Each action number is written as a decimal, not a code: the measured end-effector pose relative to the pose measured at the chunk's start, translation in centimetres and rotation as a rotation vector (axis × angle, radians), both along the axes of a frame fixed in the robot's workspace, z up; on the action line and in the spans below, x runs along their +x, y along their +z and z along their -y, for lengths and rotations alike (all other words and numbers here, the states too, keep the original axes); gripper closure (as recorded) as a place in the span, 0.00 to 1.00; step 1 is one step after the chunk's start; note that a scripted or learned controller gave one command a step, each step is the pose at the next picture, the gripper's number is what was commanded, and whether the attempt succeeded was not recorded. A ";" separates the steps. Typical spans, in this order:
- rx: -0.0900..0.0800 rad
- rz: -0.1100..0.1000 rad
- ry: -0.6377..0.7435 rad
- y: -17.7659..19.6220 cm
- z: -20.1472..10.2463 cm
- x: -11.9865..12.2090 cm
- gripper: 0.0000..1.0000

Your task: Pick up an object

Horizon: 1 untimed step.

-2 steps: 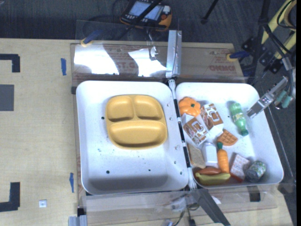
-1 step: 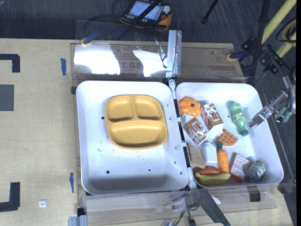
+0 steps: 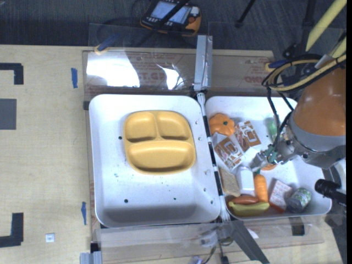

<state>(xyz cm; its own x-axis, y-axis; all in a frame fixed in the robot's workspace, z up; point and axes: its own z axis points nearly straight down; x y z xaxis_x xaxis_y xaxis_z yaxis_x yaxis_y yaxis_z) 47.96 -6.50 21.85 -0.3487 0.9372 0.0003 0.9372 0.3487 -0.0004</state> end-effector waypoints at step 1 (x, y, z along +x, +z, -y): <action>-0.001 0.002 -0.195 2.5 -2.3 5.5 1.00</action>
